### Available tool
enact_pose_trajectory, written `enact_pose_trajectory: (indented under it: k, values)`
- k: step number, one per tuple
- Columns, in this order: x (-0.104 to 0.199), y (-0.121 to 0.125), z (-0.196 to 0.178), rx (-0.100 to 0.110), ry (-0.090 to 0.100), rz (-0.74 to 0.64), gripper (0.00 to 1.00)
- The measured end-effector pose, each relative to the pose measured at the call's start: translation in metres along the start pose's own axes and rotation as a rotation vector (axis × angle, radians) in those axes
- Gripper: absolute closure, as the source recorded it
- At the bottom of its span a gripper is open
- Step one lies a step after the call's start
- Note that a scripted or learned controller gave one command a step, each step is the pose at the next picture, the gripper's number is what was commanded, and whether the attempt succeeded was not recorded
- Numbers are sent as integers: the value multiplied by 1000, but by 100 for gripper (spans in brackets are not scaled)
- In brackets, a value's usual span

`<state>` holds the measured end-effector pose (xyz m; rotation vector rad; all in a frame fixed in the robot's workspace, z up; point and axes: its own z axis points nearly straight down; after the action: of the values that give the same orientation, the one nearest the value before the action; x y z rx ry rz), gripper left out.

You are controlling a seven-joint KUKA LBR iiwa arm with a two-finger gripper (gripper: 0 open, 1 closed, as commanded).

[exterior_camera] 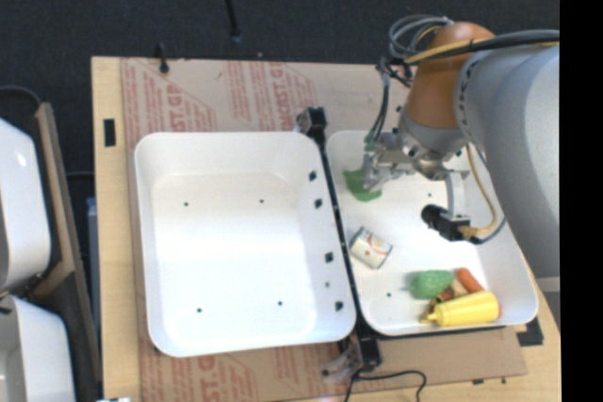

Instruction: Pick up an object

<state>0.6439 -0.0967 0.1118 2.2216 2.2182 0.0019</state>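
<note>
I had the arm reaching in from the right, its orange band riding high over the right bin (513, 273), and the end effector (374, 172) was down at the bin's upper left corner, right on top of a green object (362, 184). That was the reach-and-grasp step, as I read it: the approach looked finished and the closing was the thing in question. Whether the end effector was open or closed I could not tell; the wrist and cabling covered that part, and I would not call the green piece held.

The green object lay against the bin floor close to the dividing wall between the two bins, partly hidden under the tool. Well apart from it, lower in the same bin, I saw a small white cup-like item with a red mark (370, 249) on its side, and near the bottom edge a second green lump (431, 283), an orange carrot-shaped piece (468, 280) and a yellow bottle (464, 310) lying bunched together. The left bin (151, 202) sat beside it on the table (217, 94).

My judgement for the next move: it called for a firm close on the green piece, then a straight lift clear of the wall, watching that the object came up too.
</note>
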Motion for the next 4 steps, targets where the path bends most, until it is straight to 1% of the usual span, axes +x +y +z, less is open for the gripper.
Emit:
enact_pose_trajectory:
  k: [1, 2, 3, 4]
  values:
    - [0, 0, 0, 1, 0, 0, 0]
    - [1, -4, 11, 2, 0, -1, 0]
    - [0, -4, 0, 0, 0, 0, 100]
    - [0, -4, 0, 1, 0, 1, 0]
